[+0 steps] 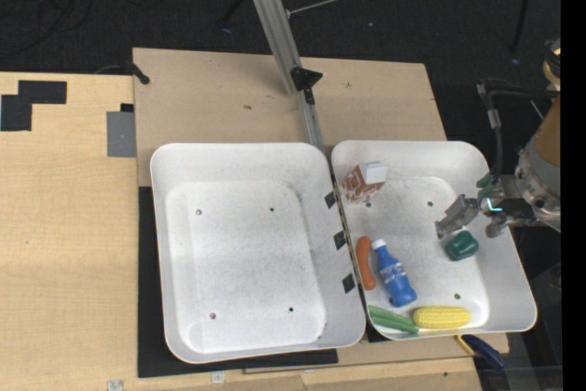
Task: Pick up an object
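Green block (461,245) lies in right bin (513,288) by its right wall, just below gripper (476,217). Jaws look apart, nothing btwn them. Pick not done; descent, close & lift left.

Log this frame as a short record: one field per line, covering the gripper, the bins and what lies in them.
gripper: over right bin's right side, just above the green block
right bin: holds all six items
green block: right side
carton: upper left
blue bottle: centre-left
sausage: left of the bottle
corn cob: front edge
green pod: left of the corn
left bin: beside right bin
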Robot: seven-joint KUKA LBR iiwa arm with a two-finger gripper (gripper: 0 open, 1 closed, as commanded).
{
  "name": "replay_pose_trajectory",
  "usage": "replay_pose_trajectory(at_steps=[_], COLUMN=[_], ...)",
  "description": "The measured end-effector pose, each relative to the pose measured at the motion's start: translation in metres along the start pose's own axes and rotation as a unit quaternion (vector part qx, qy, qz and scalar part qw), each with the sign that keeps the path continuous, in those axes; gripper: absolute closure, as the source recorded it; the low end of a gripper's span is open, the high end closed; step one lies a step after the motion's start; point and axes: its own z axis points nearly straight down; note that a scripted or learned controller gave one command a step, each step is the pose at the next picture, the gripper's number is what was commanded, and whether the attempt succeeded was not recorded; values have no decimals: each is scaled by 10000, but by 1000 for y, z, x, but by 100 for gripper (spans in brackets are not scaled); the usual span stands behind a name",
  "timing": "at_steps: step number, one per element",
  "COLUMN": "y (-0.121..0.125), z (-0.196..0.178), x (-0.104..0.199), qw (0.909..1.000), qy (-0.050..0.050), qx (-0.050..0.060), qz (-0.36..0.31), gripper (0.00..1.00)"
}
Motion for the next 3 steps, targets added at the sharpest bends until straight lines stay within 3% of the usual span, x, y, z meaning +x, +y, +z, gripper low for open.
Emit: replay_pose_trajectory(at_steps=[1,3], y=[0,-1], z=[-2,94], x=[-1,10], qw=[10000,10000], qy=[-6,3], qx=[-23,8], qz=[12,5], gripper=[0,0])
